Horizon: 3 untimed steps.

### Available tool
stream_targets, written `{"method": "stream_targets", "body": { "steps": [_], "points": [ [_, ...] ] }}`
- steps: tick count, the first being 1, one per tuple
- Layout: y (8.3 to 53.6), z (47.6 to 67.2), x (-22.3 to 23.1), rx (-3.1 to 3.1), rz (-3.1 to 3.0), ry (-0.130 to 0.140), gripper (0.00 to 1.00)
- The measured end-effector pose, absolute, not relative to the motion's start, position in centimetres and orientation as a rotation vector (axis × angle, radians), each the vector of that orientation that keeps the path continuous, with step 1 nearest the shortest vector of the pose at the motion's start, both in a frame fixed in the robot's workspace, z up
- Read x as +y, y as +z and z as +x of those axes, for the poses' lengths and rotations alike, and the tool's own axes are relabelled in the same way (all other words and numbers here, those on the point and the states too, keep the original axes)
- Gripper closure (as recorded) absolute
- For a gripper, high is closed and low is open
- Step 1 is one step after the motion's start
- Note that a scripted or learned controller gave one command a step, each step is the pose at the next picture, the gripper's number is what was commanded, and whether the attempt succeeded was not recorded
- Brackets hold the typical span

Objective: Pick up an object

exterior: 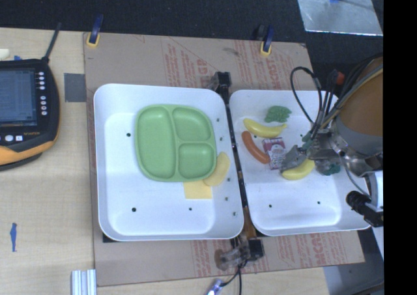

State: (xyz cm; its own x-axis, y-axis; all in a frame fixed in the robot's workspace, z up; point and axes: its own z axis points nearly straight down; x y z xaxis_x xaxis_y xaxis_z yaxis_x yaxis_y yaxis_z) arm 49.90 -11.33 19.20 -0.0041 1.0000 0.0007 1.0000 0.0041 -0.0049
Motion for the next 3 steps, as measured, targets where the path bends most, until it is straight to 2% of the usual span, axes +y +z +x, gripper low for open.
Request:
{"method": "stream_targets", "body": {
  "steps": [1,2,3],
  "points": [
    [14.8,49.1,-18.5,-2.223,-2.215,0.007,0.0],
    [9.2,53.6,-11.9,-2.226,-2.21,0.006,0.0],
    [10.2,53.5,-12.0,-2.229,-2.208,0.011,1.0]
  ]
}}
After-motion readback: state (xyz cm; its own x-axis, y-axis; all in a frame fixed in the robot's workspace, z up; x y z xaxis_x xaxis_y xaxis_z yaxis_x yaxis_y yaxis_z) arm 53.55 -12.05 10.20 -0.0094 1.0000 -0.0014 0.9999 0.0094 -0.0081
